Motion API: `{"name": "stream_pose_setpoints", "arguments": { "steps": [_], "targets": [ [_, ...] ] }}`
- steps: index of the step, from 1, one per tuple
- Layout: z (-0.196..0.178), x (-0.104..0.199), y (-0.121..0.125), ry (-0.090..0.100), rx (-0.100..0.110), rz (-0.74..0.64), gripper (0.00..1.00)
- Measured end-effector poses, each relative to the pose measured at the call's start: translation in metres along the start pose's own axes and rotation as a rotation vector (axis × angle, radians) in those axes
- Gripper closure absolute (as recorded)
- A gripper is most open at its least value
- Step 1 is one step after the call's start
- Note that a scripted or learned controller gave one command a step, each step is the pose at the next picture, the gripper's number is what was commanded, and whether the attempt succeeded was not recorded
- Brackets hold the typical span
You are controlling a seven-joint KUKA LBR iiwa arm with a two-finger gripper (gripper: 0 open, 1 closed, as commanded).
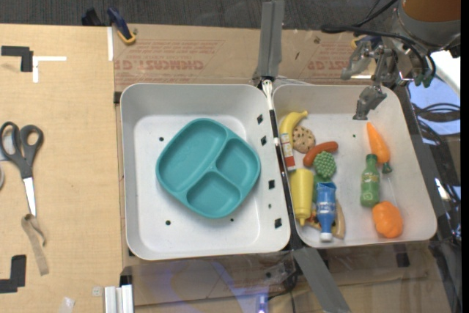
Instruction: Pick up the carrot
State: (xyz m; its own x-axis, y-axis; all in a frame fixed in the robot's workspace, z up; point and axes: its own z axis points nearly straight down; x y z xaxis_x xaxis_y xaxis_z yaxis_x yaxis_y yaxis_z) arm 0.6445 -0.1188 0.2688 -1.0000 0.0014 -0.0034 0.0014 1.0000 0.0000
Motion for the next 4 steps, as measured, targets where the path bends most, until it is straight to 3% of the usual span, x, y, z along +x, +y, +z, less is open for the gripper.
{"name": "stream_pose_setpoints", "arguments": {
  "steps": [1,2,3,4],
  "targets": [
    [0.078,0.022,-0.062,0.001,0.000,-0.009,0.00],
    [0.175,0.015,-0.090,-0.002,0.001,-0.013,0.00],
    [0.163,0.013,-0.089,-0.009,0.003,-0.017,1.00],
    [0.175,0.063,-0.103,0.000,0.000,-0.218,1.00]
  ]
}}
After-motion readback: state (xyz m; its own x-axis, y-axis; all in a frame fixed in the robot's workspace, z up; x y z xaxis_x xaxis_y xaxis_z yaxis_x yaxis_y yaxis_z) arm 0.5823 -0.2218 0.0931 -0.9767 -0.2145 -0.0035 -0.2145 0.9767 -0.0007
